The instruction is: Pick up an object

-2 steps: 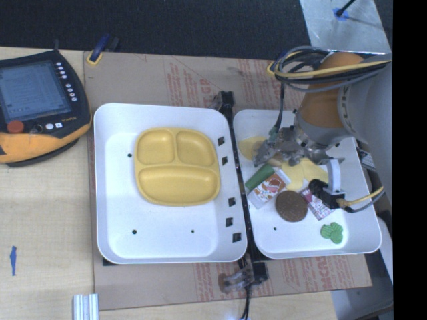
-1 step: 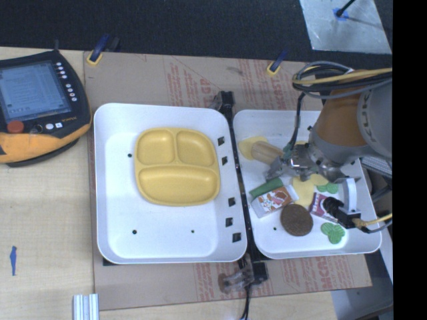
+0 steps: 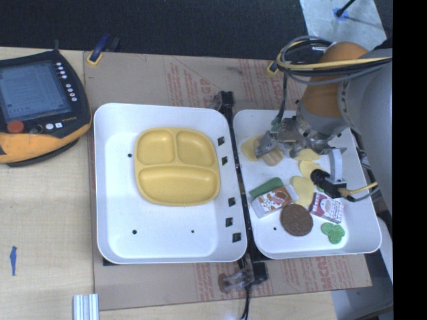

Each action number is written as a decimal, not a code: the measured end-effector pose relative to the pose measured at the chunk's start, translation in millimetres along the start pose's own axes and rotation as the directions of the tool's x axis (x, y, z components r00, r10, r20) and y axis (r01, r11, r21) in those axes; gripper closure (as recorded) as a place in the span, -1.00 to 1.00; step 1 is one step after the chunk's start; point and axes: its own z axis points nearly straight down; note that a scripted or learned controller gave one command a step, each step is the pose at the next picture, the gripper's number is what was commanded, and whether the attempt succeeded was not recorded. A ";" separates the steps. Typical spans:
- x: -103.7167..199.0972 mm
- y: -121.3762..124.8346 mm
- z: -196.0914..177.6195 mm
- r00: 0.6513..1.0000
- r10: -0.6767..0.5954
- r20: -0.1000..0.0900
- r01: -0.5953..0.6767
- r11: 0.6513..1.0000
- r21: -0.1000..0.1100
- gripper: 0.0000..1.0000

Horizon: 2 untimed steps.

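My hand (image 3: 272,145) is low in the far left corner of the right bin (image 3: 267,243), right over a small tan block (image 3: 271,157). From this slanted view I cannot tell how far open it is, and I cannot say that it has hold of anything. The block looks to be lying on the bin floor just under me, touching or nearly so.

A pale yellow piece (image 3: 249,149) lies just beside the block, toward the bin's left wall. Nearer the front are a green and red packet (image 3: 270,196), a brown round disc (image 3: 296,220), a red and white packet (image 3: 327,207) and a small green piece (image 3: 332,232), all loose and close together. Another pale yellow piece (image 3: 304,187) sits between the two packets.

The left bin (image 3: 120,225) holds just a yellow divided plate (image 3: 177,165), well apart from me. Both bins rest side by side on the table (image 3: 53,232).

I judge the task to be at the reach-and-grasp stage. I am down at a target, but nothing is visibly lifted. What remains is a sure grip on the block and a clean rise clear of the bin.
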 end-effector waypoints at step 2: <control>9.7 28.9 0.4 1.000 -0.002 0.000 0.002 1.000 0.003 -1.00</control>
